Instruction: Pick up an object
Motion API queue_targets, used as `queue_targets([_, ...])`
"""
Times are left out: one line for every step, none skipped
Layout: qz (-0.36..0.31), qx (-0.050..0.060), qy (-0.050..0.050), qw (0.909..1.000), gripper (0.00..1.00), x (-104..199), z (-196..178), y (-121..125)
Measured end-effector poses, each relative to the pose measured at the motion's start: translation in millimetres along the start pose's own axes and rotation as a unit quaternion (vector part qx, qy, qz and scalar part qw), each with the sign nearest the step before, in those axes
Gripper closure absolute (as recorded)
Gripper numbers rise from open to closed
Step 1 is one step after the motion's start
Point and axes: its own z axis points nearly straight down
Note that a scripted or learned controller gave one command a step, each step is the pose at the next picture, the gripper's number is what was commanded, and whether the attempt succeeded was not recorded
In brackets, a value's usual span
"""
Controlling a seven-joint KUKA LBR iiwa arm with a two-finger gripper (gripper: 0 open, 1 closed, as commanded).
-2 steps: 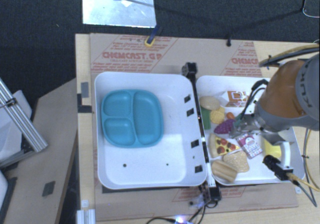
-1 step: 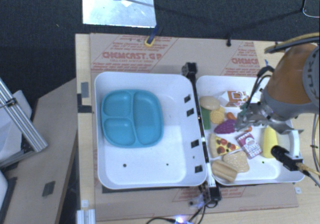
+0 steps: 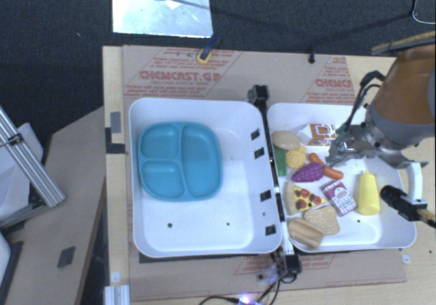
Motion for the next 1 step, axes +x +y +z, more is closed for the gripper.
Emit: queue_targets([0.0, 0.002, 0.0, 1.0, 1.0, 0.1, -3.4, 1.0])
